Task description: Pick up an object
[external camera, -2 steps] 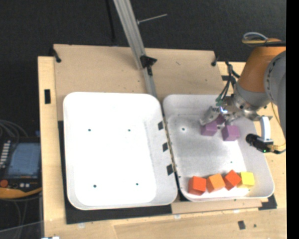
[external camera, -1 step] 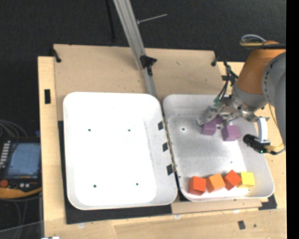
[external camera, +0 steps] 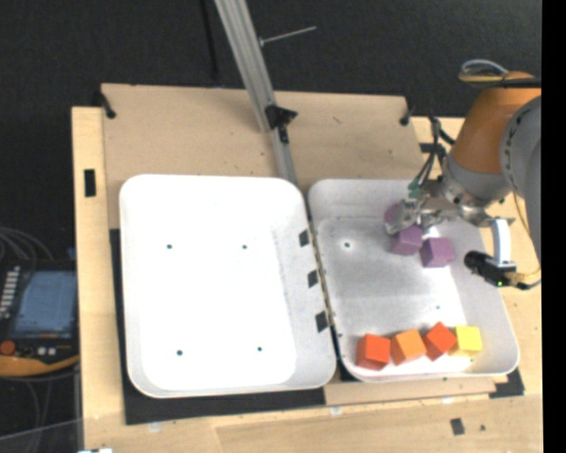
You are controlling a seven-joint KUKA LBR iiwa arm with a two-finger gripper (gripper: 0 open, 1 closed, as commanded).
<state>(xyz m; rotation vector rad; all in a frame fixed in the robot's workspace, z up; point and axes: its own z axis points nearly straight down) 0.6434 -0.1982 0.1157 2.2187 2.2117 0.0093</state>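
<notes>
In the right bin (external camera: 358, 281), three purple blocks lie close together at the upper right: one (external camera: 395, 217) right by the gripper, one (external camera: 408, 241) just below it, and one (external camera: 438, 251) to the right. My gripper (external camera: 421, 209) reaches down from the grey and orange arm (external camera: 486, 140) and sits over the upper two purple blocks, partly hiding them. Along the bin's front edge stand a red-orange block (external camera: 374, 350), an orange block (external camera: 408, 345), a red block (external camera: 441, 339) and a yellow block (external camera: 469, 338) in a row.
The left bin (external camera: 212, 281) lies beside the right one, with small black clips (external camera: 313, 276) along the seam between them. A slanted metal pole (external camera: 250, 55) rises from behind the bins. A black cable connector (external camera: 491, 267) hangs off the wrist over the right bin's edge.
</notes>
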